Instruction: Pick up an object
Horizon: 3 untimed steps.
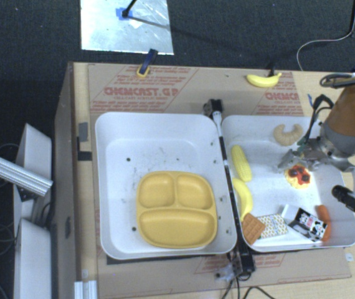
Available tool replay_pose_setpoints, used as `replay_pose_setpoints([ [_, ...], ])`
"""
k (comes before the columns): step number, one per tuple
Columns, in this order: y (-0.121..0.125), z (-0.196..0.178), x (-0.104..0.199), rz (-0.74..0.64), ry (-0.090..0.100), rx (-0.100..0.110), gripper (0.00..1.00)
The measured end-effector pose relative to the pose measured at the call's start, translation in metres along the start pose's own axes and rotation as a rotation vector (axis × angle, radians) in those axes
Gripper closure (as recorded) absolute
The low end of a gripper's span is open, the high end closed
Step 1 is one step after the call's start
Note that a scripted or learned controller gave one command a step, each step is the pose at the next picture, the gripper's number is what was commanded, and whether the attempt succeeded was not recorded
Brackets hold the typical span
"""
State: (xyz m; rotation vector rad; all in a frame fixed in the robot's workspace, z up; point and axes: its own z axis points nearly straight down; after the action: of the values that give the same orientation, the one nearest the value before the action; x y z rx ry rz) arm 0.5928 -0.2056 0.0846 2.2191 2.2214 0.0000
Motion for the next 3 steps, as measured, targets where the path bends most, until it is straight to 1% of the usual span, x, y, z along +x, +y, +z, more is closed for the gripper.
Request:
replay_pose_setpoints([
  [1,-0.035,0.000,-0.001,0.001,0.001,0.000,0.00],
  [2,0.017,-0.010,0.043,-0.003,0.001,-0.002,0.00],
  [3,-0.046,-0.004,0.017,0.000,-0.005,-0.010,0.00],
])
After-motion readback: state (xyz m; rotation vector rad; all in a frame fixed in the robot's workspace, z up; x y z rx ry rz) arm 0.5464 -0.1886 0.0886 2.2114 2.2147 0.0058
